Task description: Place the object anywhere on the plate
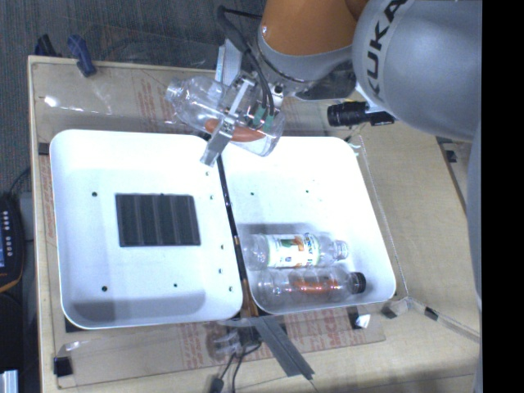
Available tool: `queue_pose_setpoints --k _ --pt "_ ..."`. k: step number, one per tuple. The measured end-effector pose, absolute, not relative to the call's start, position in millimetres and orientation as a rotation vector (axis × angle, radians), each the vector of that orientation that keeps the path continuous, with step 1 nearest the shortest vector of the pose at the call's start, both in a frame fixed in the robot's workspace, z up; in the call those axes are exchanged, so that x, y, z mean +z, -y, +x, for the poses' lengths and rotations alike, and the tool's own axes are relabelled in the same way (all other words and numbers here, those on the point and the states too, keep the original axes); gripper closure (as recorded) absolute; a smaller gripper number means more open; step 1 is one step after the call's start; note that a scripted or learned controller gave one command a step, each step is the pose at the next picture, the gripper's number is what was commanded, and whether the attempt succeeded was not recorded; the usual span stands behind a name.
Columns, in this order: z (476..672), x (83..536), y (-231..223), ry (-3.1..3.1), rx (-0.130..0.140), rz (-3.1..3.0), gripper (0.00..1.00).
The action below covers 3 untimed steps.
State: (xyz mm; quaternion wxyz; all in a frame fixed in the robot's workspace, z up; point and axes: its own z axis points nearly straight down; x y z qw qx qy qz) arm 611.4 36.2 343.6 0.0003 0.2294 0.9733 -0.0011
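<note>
I see through one camera, fixed high above the table (426,195). It looks down at a slant, so the far edge sits at the top. It is close enough to hold both white bins: the left bin (74,219) and the right bin (368,211). The arm (409,47) comes in from the right.

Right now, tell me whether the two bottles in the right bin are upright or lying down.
Lying down. Both bottles rest on their sides, parallel, near the right bin's front wall, caps pointing right.

Two clear bottles (299,250) (309,286) lying side by side, right bin (360,187) front.
</note>
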Motion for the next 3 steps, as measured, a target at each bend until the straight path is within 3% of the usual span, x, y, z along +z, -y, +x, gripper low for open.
queue_pose_setpoints --k 1,2,3 --pt "640.4 343 29 -3.127 -0.002 0.284 1.0" --pt "593.5 245 -4 -3.144 -0.001 -0.008 1.0" --pt "593.6 245 -3 -3.144 -0.001 -0.006 0.0"
